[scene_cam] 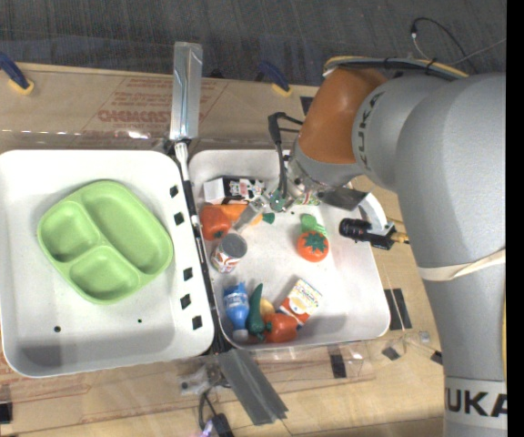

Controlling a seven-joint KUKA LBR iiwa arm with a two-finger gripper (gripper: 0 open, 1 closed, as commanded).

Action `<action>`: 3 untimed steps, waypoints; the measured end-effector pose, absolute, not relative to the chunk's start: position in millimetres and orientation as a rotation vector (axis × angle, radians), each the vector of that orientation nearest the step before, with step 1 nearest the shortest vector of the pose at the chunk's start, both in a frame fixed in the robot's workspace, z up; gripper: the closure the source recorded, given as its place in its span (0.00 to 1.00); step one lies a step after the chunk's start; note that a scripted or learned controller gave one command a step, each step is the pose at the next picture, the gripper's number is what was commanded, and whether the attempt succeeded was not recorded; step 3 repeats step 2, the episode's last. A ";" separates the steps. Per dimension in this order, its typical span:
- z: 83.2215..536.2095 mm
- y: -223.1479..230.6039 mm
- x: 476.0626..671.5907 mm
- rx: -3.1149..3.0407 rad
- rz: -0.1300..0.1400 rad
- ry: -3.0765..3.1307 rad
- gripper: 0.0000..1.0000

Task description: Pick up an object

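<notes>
Gripper [281, 198] low in rt bin [364, 285]

Along the top of the frame runs a dark grey carpeted floor [153, 7], with a black cable [444, 39] looping across it at the upper right. Below it the wooden bench top [80, 98] shows as a pale brown board with faint reddish printing under a clear sheet, held by blue clamps [12, 71] at the upper left and upper centre. The light is even and soft, and strips of black tape [397, 308] mark the bench at the lower right.
</notes>
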State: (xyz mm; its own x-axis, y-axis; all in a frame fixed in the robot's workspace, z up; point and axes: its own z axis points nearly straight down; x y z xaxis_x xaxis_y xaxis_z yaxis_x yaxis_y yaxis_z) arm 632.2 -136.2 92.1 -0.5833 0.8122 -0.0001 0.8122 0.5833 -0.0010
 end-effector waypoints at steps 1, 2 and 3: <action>102.1 -136.1 632.2 -1.428 0.003 -2.796 1.00; 193.6 -79.1 657.5 -1.690 -0.001 -2.650 1.00; 193.6 -79.1 657.5 -1.690 -0.001 -2.650 1.00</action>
